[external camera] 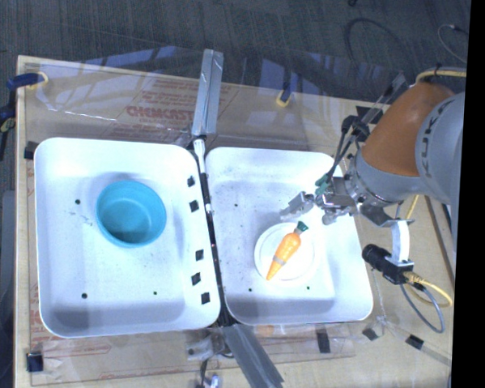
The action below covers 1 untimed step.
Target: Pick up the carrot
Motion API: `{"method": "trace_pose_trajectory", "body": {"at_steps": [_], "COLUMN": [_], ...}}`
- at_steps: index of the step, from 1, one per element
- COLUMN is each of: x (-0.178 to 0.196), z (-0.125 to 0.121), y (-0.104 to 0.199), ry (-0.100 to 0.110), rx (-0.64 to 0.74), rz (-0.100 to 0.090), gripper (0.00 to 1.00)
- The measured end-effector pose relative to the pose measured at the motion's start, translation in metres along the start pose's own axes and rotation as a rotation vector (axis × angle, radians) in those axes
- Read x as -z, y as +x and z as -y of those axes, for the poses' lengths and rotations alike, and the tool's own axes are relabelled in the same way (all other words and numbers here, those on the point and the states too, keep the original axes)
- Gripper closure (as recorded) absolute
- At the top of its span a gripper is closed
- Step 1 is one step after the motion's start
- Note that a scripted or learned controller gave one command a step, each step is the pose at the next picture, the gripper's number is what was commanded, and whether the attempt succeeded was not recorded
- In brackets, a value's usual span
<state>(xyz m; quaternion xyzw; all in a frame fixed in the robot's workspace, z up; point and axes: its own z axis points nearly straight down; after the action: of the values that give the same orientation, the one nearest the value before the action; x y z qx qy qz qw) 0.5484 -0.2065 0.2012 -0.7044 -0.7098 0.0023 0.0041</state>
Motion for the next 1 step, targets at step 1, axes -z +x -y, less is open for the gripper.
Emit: {"method": "trace_pose_trajectory", "body": {"at_steps": [1], "x": [-0.1055], "z": [0.0176], "y": [-0.0049], "ry": [-0.015], "rx": [0.013], "rz": [0.002], "gripper": [0.0]}}
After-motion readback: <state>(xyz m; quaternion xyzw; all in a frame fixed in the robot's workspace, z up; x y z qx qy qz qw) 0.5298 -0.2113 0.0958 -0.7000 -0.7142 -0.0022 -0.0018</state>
